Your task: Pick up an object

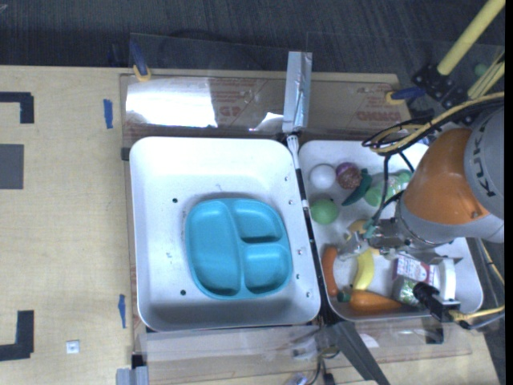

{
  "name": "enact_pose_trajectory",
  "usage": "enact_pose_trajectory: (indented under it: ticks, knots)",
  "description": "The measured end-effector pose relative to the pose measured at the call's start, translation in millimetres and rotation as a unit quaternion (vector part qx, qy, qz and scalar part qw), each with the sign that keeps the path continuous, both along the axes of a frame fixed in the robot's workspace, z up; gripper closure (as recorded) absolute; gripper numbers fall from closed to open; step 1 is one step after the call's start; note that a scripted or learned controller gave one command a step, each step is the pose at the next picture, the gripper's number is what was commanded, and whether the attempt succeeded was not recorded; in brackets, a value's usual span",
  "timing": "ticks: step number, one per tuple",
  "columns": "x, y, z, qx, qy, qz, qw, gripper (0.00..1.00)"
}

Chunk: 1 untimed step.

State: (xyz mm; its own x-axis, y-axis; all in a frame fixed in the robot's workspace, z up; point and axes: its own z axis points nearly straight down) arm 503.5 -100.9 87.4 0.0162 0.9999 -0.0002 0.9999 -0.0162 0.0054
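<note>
Objects for picking crowd the right bin (473, 295), under the KUKA arm's gripper (383, 243). A yellow banana (365, 269) lies just below and left of the gripper, an orange carrot (375, 301) further below it. Left of it lies an orange vegetable (329, 269); up and left sit a green ball (324, 211), a white ball (321, 176) and a purple onion (349, 175). A printed packet (417, 273) lies to its right. Whether the gripper is wide, narrow or holding anything cannot be told. Well to the left, a blue divided tray (238, 246) rests in the left bin (152, 215).
</note>
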Motion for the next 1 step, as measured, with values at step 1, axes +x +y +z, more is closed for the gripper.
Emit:
enact_pose_trajectory:
  ticks: [1]
  knots:
    - [1.9, -0.4, 11.1, -0.0005, -0.003, -0.001, 1.0, 1.0]
